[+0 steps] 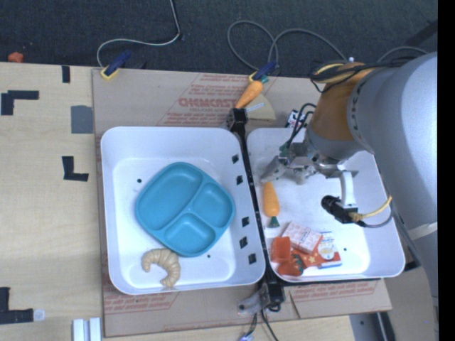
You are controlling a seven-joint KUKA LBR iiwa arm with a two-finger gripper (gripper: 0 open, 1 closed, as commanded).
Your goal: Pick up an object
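Note:
In the right bin [370, 261] an orange toy carrot [271, 199] lies near the left wall, green end pointing toward the front. Just in front of it sit a red packet [286, 258] and a white-and-red packet [307, 239], touching each other. My gripper [279, 167] hangs low over the back left of this bin, just behind the carrot's tip, with the grey arm and its orange band [340, 112] behind it. The left bin [114, 148] holds a blue divided plate [185, 207] and a tan croissant [163, 264] at the front.
A second orange carrot-like toy [249, 93] lies outside the bins on the cardboard behind the divider, next to a blue clip [266, 69]. A black cable fitting with a yellow wire [341, 209] hangs from the arm over the right bin's middle.

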